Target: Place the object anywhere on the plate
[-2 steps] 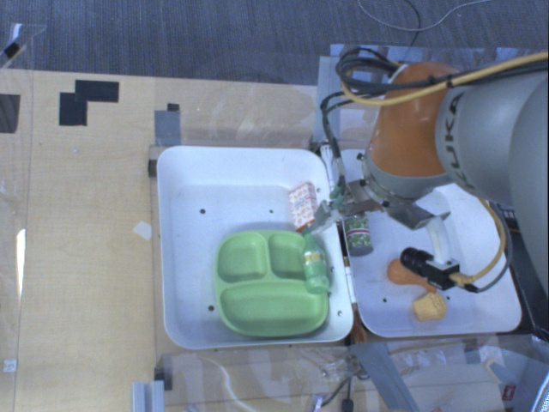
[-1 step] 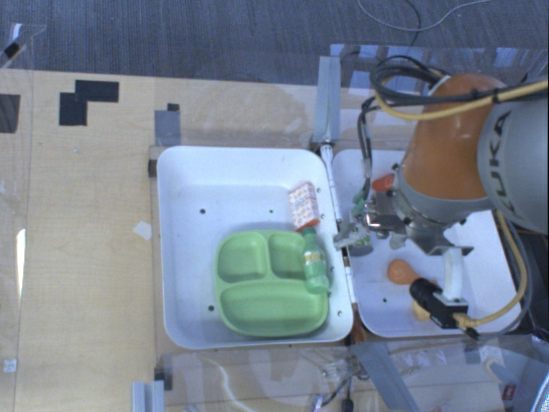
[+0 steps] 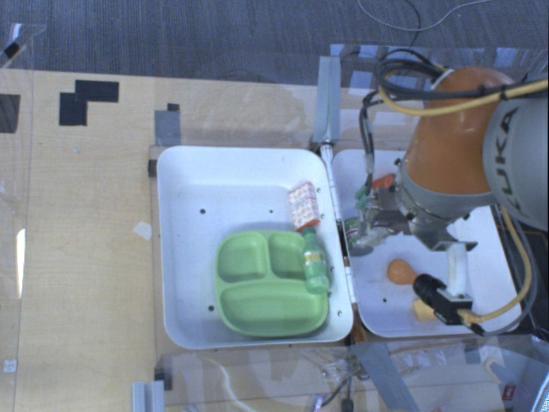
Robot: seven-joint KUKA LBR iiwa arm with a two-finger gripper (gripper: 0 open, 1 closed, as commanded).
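Note:
A green divided plate (image 3: 257, 286) lies in the left bin (image 3: 184, 230), towards its front. A small green bottle (image 3: 315, 263) rests along the plate's right rim, and a red-and-white packet (image 3: 302, 204) lies just behind it on the bin floor. My gripper (image 3: 362, 230) hangs low over the left side of the right bin (image 3: 489, 281), close to the wall between the two bins. An orange rounded object (image 3: 400, 270) sits on the right bin's floor just right of the gripper, apart from it. The wrist hides much of that bin.
A pale yellow object (image 3: 419, 310) lies near the right bin's front, partly covered by the robot. The arm's orange band (image 3: 450, 136) looms over the right bin's back half. Wooden bench (image 3: 77, 256) stretches to the left of the bins.

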